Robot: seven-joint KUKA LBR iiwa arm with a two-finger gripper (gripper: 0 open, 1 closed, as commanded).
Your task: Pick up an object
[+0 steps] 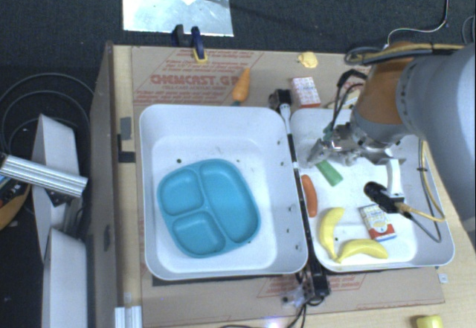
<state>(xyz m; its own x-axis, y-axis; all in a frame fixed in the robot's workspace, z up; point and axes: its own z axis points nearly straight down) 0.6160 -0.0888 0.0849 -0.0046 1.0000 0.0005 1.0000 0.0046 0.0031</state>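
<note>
Bananas [349, 237], two yellow ones, lie at the near edge of your right bin [431, 256]. Just beside them sits a small red and white box [377, 221], and an orange carrot [310, 195] lies along the bin's left wall. Your pincer [331, 149] hangs low near the far left corner of that bin, just above a green block [328, 172]. You cannot tell if it is open or closed. Your left bin [160, 140] holds a blue tray [208, 206] with three parts.
</note>
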